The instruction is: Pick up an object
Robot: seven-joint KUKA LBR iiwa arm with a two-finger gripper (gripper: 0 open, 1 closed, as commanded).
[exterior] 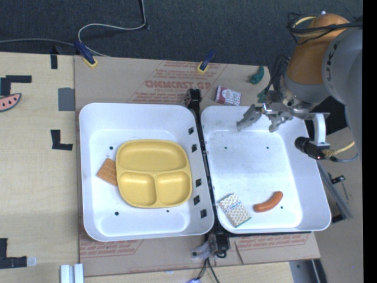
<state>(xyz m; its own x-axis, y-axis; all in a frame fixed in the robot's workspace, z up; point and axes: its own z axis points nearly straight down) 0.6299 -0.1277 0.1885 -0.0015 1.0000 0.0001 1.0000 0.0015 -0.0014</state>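
Note:
In the right bin (306,181) an orange-red sausage (268,202) lies near the front right. A small patterned packet (234,210) sits just left of it, by the front wall. My gripper (262,120) hangs over the bin's back edge, far from both. Its two grey fingers (248,118) are spread apart with nothing between them. In the left bin (94,175) rests a yellow divided plate (154,173), with a tan cracker (107,171) tucked under its left side.
A small red-and-white box (227,95) lies on the cardboard behind the right bin. A teal clip (256,74) and two blue-and-yellow clamps (205,62) sit along the cardboard's back edge. The arm's orange band (309,55) rises at the upper right.

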